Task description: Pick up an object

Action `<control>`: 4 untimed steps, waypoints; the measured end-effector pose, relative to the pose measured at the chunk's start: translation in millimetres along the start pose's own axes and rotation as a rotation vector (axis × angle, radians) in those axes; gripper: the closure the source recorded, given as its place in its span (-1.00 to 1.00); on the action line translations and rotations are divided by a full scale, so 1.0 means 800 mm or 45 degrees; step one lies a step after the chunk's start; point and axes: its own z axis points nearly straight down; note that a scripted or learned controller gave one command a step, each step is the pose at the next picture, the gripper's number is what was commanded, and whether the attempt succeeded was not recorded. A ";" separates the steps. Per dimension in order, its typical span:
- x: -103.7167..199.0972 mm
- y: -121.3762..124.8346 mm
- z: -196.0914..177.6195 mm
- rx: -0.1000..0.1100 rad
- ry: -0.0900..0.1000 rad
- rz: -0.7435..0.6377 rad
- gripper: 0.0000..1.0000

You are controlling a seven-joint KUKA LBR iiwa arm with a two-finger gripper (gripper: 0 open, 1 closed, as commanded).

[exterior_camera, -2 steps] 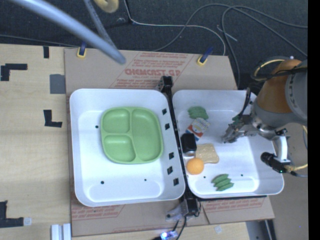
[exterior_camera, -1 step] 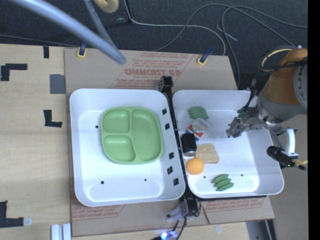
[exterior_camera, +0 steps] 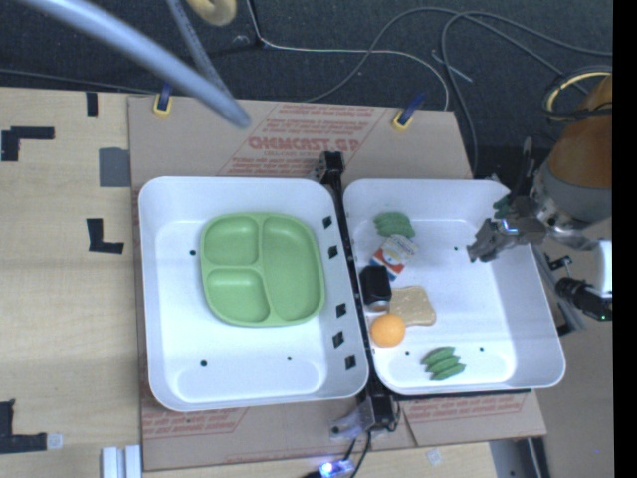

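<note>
Camera view — end effector (exterior_camera: 488,244) over right bin (exterior_camera: 518,297) edge — finger state unclear

Green divided plate (exterior_camera: 264,270) in left white bin (exterior_camera: 169,361)

the scene is seen by 1 camera, fixed above the bench (exterior_camera: 60,297) and tilted down at a slant. both bins are taken in whole: the left bin (exterior_camera: 169,366) sits at the middle of the frame, the right bin (exterior_camera: 518,357) toward the right side. the view is set far enough back that cardboard (exterior_camera: 299,137) under the bins, dark floor and cables (exterior_camera: 418,38) beyond the far edge are included along the top. the arm (exterior_camera: 582,167) is seen entering from the right edge. a blurred grey bar (exterior_camera: 119,38) close to the lens crosses the upper left corner.
</note>
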 end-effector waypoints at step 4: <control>0.207 0.001 -0.021 0.006 0.005 -0.007 1.00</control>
